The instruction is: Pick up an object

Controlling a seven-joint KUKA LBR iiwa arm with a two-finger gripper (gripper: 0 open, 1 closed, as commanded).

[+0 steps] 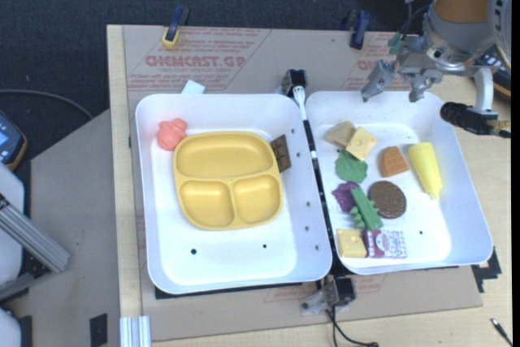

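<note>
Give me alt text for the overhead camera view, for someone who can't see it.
A grey and orange robot arm's gripper hovers with fingers spread above the far edge of the right white bin, which holds toy foods including a yellow corn cob and a brown cookie. The left bin holds a yellow divided plate and a pink toy.

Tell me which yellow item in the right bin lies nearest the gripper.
The cheese cube below the gripper; the corn and the low wedge lie farther.
</note>
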